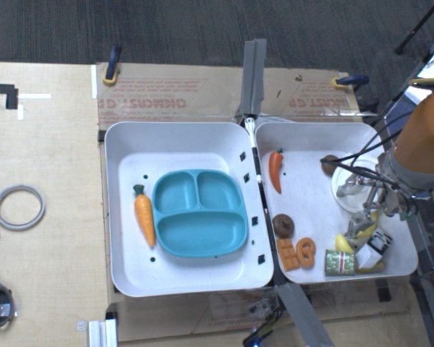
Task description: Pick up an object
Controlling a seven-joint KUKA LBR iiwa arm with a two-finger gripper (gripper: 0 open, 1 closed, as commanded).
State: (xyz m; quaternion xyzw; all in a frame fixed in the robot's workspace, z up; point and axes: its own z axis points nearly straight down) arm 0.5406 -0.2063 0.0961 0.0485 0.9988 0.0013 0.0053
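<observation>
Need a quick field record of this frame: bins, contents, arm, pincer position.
left bin: teal divided plate in the middle; carrot lying beside the plate's left edge
right bin: red chili pepper near the left wall; brown donut; orange pieces at the front; green can on its side; clear round item
arm: enters from the right, orange band at the frame edge
pincer: over the right bin's right side, above the clutter by the green can
grasp: finger state unreadable
bench: grey tape roll far left
</observation>
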